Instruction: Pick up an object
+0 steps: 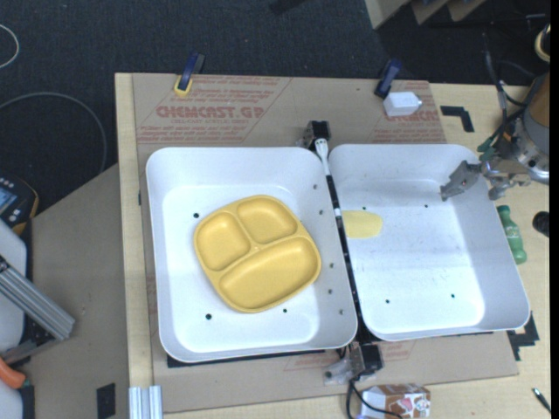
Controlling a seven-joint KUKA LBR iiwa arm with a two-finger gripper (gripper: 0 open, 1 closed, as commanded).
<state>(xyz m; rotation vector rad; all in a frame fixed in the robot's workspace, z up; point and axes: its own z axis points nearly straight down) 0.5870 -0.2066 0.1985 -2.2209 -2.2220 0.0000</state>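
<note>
plate [256,252]: yellow, three compartments, lying flat in the left bin [175,182], roughly centred, turned at a slight angle to the bin walls.
yellow piece [361,224]: small, flat, lying in the right bin [489,308] just beside its left wall, near the divide between the bins.
end effector [458,184]: hanging over the right bin's upper right corner, well apart from both yellow things; the piece is sitting to its left and a little lower in view, the plate further left across the divide.
end effector state: cannot tell whether it is apart or together; nothing is showing between its tips.
arm [528,142]: reaching in from the right edge, wrist sitting over the right bin's far right rim, end effector pointing left and down into the bin.
green item [513,230]: lying on the worktop [131,147] just outside the right bin's right wall, below the wrist.
worktop: carrying both bins side by side, bins touching along the middle, blue clamps [188,70] gripping its far edge.
</note>
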